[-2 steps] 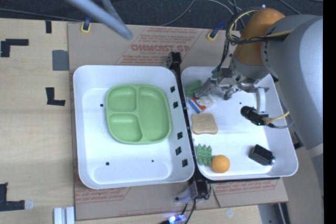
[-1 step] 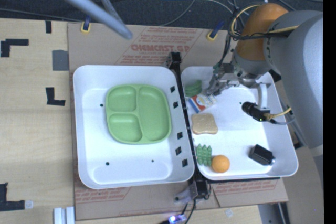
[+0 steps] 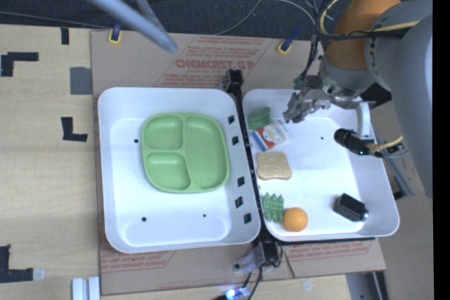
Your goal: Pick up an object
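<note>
Over right white bin (image 3: 365,221): gripper (image 3: 295,111), finger state unclear.
Nearby: small red-white-blue packet (image 3: 269,135), tan bread slice (image 3: 273,166), green block (image 3: 258,116).

cardboard sheet (image 3: 211,56): red print at about 12 o'clock from the left bin (image 3: 112,172), in several lines; the largest line looks like "CHEMCAST GP", though its letters are blurred; the smaller lines above and below it cannot be read
small packet (image 3: 271,135): red, white and blue printing, lying at 9 o'clock in the right bin (image 3: 383,218); its lettering is too small to make out
</note>
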`<state>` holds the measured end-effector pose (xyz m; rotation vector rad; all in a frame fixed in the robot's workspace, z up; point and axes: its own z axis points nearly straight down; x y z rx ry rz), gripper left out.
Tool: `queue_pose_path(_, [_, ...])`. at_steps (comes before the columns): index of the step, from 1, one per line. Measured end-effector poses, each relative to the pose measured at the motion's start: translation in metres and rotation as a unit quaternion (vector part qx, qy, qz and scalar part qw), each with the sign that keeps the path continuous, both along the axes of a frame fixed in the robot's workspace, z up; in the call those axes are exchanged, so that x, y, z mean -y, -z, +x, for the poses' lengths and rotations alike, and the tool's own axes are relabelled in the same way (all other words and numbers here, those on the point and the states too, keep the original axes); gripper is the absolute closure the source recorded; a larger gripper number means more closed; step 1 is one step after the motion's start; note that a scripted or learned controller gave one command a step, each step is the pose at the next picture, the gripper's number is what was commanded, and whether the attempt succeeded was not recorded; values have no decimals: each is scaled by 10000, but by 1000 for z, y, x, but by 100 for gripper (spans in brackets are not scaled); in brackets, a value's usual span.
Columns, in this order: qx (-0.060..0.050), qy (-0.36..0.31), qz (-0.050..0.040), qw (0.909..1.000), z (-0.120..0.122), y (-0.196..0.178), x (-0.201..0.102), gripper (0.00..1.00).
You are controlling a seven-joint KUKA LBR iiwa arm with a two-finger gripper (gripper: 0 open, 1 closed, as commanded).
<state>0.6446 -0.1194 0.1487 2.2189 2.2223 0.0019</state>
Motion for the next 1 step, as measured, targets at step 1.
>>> queue_pose_path(1, [12,-4,-1,10000,2,-58,-10,100])
